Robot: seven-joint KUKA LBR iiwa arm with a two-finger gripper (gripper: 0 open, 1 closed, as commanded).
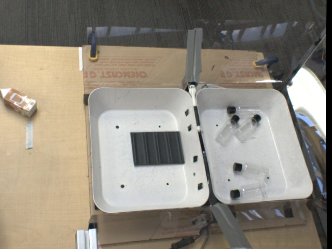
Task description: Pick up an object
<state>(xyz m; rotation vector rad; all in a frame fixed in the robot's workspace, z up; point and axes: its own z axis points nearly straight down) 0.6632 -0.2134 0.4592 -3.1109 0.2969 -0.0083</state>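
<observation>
The likeliest failure here is a grasp that closes on nothing or knocks its target away. The things to pick are small clear vials with black caps, all lying on their sides in the right bin (pixel 296 162), and their see-through bodies barely stand out from the white floor. Three of them (pixel 244 131) lie in a loose cluster near the bin's far side, touching or just beside one another, so fingers coming down there could catch two at once or push one into its neighbour. Round and smooth, they would probably roll or squirt out sideways if pinched off-centre. Two more lie nearer the front: one (pixel 253 170) apart from the rest in the middle, the other (pixel 251 192) close to the front wall, where the rim could block a descent. The middle one looks like the safest choice. The left bin (pixel 96 139) holds a flat black ribbed pad (pixel 157 148), which sits flush on the floor and offers little edge to grip. Whether the end effector is open or closed I cannot tell. A small box (pixel 19 102) rests on the table (pixel 41 191), well apart from both bins.
</observation>
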